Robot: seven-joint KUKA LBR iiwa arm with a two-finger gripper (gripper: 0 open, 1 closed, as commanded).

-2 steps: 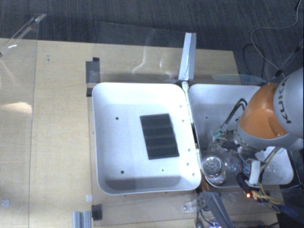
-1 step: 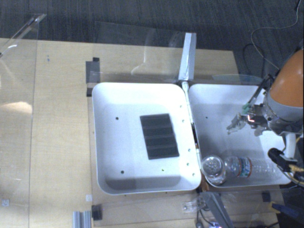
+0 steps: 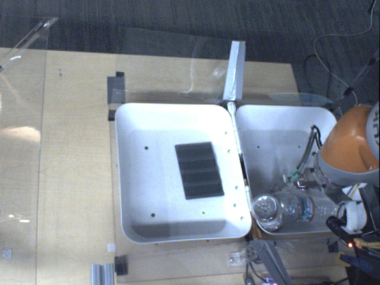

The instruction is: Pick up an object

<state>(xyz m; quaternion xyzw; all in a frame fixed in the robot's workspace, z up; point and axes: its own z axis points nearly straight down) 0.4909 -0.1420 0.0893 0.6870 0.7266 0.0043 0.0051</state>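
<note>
my arm (image 3: 355,144) reached into the right bin (image 3: 279,129), and my gripper (image 3: 300,183) hung low over its near half. the left bin (image 3: 136,159) lay well off to the gripper's far side, with a dark ribbed pad (image 3: 199,170) flat in its middle. a clear plastic bottle (image 3: 288,209) lay on its side just beside the gripper, toward the bin's near wall. i could not tell how my gripper stood, and nothing looked lifted; by my judgement the pick was not yet done.
</note>
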